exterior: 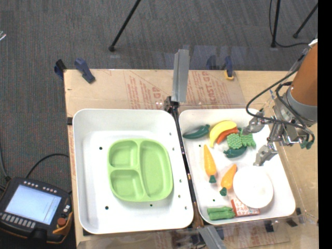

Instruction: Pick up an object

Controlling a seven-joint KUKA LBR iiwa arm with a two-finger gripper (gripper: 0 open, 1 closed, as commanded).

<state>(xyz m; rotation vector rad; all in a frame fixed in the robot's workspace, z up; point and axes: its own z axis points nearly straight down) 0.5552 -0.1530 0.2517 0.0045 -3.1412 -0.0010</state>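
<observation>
On plywood bench, right bin crowded with toy food; above its white plate, gripper hovering spread, empty, ready to descend.

We see two white bins side by side on the surface. The left bin holds a green tray. The right bin holds a banana, two carrots, a green pepper, a white plate and a red box. The tool hangs above the plate's far edge, nothing between its open fingers.
</observation>
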